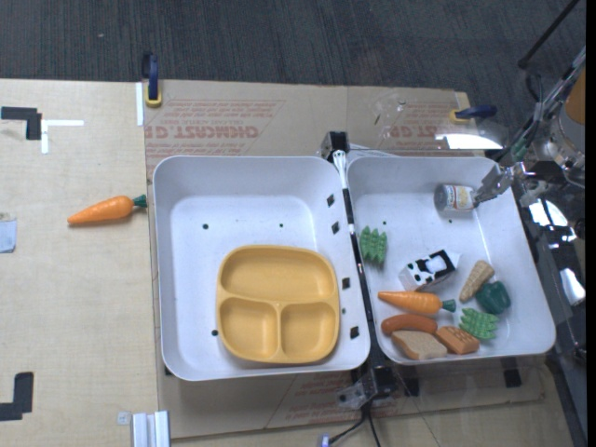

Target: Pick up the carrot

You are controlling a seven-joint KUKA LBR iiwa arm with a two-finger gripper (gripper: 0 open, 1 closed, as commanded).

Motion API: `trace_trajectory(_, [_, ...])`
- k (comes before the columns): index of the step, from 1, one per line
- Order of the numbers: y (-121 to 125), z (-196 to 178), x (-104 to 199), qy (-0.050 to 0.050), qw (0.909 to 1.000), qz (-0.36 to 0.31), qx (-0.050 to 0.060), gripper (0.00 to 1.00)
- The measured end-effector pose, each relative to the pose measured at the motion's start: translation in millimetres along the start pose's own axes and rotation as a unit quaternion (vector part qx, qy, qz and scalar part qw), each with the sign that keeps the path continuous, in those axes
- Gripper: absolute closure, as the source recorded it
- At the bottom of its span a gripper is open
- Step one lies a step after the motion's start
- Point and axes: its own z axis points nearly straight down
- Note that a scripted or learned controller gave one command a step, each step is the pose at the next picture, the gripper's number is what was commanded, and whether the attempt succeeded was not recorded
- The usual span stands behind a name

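Two carrots are in view. One orange carrot (413, 300) with a green tip lies flat in the lower left part of the right bin (521, 250), just above a sausage (408, 324). A second carrot (102, 210) lies on the bare bench left of both bins. My gripper (495, 181) hangs over the upper right corner of the right bin, right beside a small silver can (455, 197). It is well away from both carrots, and nothing shows held in it.
A yellow divided plate (277, 303) sits in the left bin (186, 250). The right bin also holds a green leafy piece (372, 245), a black-and-white carton (429, 270), a cone (477, 279), a green pepper (494, 296), bread (419, 345) and other toy food.
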Motion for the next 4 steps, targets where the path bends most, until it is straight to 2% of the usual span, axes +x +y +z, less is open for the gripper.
trace_trajectory(1, [-63,28,52,0.000,0.9994,-0.033,0.000,0.00])
trace_trajectory(2, [-66,104,72,-0.006,0.9825,-0.185,-0.015,0.00])
trace_trajectory(3, [-95,114,96,-0.018,0.9903,-0.133,-0.036,0.00])
trace_trajectory(4, [-104,119,98,-0.005,0.9991,0.037,-0.019,0.00])
